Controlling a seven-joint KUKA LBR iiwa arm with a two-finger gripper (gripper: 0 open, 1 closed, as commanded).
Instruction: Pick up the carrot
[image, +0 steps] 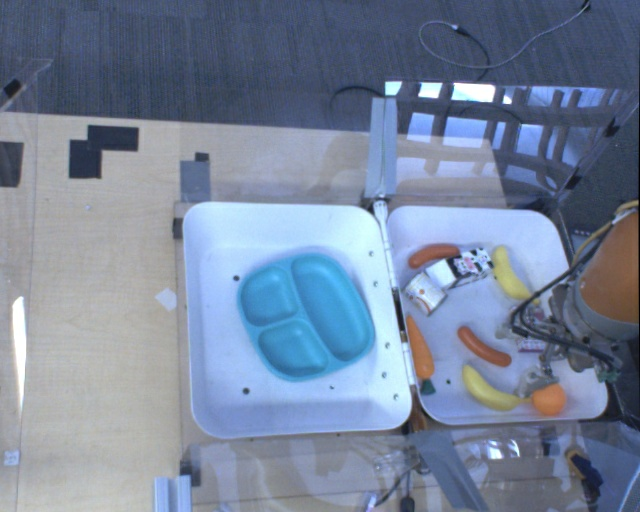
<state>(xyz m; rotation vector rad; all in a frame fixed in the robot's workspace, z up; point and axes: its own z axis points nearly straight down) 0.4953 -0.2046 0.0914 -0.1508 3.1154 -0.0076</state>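
Observation:
The carrot (420, 350) is orange with a dark green end. It lies along the left wall of the right bin (470, 222), pointing toward the front. My gripper (540, 372) hangs low over the front right corner of that bin, well to the right of the carrot, just above a small orange fruit (548, 401). Nothing of the carrot is near it. The arm's orange band (612, 285) sits above at the right edge.
The right bin also holds two red sausages (433, 254) (484, 346), two bananas (510, 275) (489, 390), a small can (427, 293) and a black-and-white toy (470, 264). A blue divided plate (303, 314) lies in the left bin (215, 400).

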